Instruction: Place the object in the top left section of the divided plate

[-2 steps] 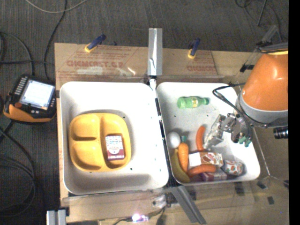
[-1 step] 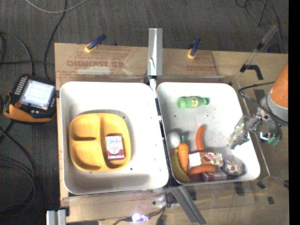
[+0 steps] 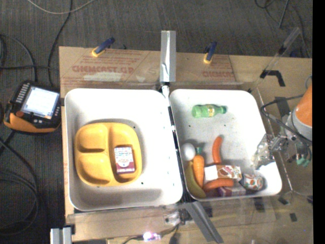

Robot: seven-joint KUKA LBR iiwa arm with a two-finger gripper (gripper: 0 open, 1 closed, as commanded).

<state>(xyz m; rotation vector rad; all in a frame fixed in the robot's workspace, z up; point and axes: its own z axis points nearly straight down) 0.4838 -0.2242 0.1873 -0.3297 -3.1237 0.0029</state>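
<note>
A yellow divided plate (image 3: pixel 94 159) lies in the left bin (image 3: pixel 71 187). A small red and white packet (image 3: pixel 124 159) rests flat in the plate's right section. The plate's top left section (image 3: pixel 92 136) holds nothing. My gripper (image 3: pixel 264 154) hangs at the right edge of the right bin (image 3: pixel 238 128), just above a small can (image 3: pixel 252 182), and I see nothing held in it. The orange band of the arm shows at the far right.
The right bin holds a green bottle (image 3: pixel 208 110), an orange sausage (image 3: pixel 217 149), a white egg (image 3: pixel 189 150), a carrot (image 3: pixel 198 168), a banana (image 3: pixel 193 183) and a white and red carton (image 3: pixel 223 173). A teach pendant (image 3: pixel 34 107) sits left of the bench.
</note>
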